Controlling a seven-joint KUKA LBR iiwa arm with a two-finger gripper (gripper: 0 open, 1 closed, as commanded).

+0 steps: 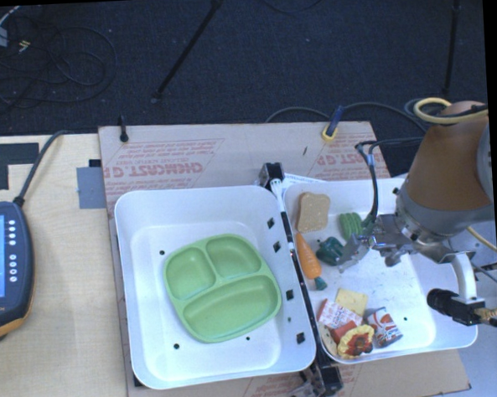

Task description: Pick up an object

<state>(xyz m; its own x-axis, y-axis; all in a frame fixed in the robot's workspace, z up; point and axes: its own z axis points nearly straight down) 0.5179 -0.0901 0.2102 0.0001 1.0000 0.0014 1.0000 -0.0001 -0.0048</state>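
Observation:
The right bin [423, 304] holds several toy foods: a bread slice [313, 211], a green pickle-like piece [351, 225], a dark teal piece [330, 250], an orange carrot [308, 259], a yellow cheese wedge [350, 300], red-and-white packets [338, 314] and a round red-yellow piece [355, 340]. My gripper [358, 250] is low over the middle of this bin, just right of the teal piece and below the green one. The wrist blocks the view of how the gripper stands, and I see nothing between its tips.
The left bin [148, 342] holds a green divided plate [223, 286]. A black divider rail [287, 258] separates the bins. A teach pendant [0, 259] lies at the far left. The arm's orange-banded body [448, 164] overhangs the right bin's right side.

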